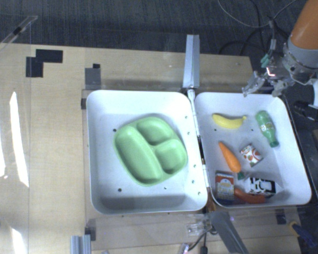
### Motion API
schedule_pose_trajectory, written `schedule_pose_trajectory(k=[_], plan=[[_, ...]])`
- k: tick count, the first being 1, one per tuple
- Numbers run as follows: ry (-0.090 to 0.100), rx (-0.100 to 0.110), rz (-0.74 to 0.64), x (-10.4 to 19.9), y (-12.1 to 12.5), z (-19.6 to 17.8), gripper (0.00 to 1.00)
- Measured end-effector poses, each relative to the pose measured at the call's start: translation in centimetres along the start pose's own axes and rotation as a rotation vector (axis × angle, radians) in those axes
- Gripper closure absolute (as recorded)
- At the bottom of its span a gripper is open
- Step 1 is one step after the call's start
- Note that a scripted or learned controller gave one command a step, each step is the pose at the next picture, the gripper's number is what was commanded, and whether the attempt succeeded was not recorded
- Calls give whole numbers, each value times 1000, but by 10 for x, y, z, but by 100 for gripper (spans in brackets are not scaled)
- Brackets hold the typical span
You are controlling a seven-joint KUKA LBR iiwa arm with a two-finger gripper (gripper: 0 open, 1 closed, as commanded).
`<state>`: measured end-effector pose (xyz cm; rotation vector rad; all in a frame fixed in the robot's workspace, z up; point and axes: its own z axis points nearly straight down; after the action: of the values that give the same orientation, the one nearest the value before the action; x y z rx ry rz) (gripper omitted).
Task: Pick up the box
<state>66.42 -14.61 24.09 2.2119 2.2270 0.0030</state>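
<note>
Since the task is grabbing the box, it's worth looking at where the fingers (250,89) are sitting right now: they're looking spread apart, with nothing between them, and the gripper (263,87) is hovering over the far rim of the right bin (299,165). My guess is it's hanging up there at the edge because it's not committing to a target yet.

Working outward from the fingers, the banana (229,121) is lying nearest, just in front of them and a bit to the side, and the green bottle (266,127) is lying almost straight below them in the picture, close to the banana but not touching. Further out, a carrot (229,156) is lying at a slant with a small red-and-white can (250,155) just beside it.

What I'm reading as the box (225,183), a little red-and-white carton, is sitting about as far from the fingers as the bin allows, tucked into the near corner against the wall next to the divider. A black-and-white carton (262,186) is lying near it, and something red and long (249,197) is wedging in along the rim between them. That crowding is probably going to make a clean grab tricky.

Way off to the side, the left bin (103,192) is holding a green divided plate (151,150), and both bins are resting on the wooden counter (47,142).
</note>
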Motion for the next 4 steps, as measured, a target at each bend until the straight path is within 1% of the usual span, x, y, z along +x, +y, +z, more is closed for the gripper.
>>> schedule_pose_trajectory(k=[1, 2, 3, 4], plan=[[1, 2, -78, 4, -70, 103, 0], [-1, -2, -20, 4, -104, 6, 0], [-2, -4, -34, -7, -67, -90, 0], [0, 2, 301, -29, -87, 102, 0]])
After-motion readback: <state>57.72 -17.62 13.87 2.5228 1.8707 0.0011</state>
